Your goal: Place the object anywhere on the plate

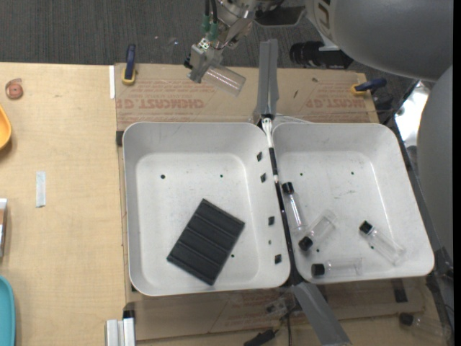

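The fingers (pixel 199 58) are closed on one end of a clear vial (pixel 227 80). They hold it crosswise above the cardboard behind the bins, well apart from the target.

The arm (pixel 389 20) reaches in from the upper right. The left bin (pixel 144 193) holds the plate (pixel 207 241), a black ribbed slab lying at a slant toward the bin's front. The right bin (pixel 389 157) holds several spare vials (pixel 378 241).

To place it well, I judge the arm should carry the vial over the left bin's back wall with room to spare and centre it above the plate. It should then lower until the vial nearly touches. Being round, the vial will probably roll. It is best laid along the ribs near the middle and released low rather than dropped, with the fingers opening only once it rests.
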You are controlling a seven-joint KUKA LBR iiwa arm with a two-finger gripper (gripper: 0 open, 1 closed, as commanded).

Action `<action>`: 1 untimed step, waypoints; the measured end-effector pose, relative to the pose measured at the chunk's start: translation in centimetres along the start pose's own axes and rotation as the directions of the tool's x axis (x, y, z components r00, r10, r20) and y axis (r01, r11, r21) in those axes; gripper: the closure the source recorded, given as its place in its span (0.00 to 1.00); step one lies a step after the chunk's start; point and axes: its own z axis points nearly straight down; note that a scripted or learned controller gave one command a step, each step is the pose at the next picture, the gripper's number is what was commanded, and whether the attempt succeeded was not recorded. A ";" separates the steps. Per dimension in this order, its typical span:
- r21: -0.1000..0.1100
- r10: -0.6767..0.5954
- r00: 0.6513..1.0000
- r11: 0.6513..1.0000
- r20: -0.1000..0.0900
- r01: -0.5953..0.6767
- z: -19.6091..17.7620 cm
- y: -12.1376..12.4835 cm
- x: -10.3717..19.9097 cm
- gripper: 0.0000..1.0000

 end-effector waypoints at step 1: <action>0.001 0.000 1.000 1.000 0.003 0.000 -0.8 0.1 -0.1 1.00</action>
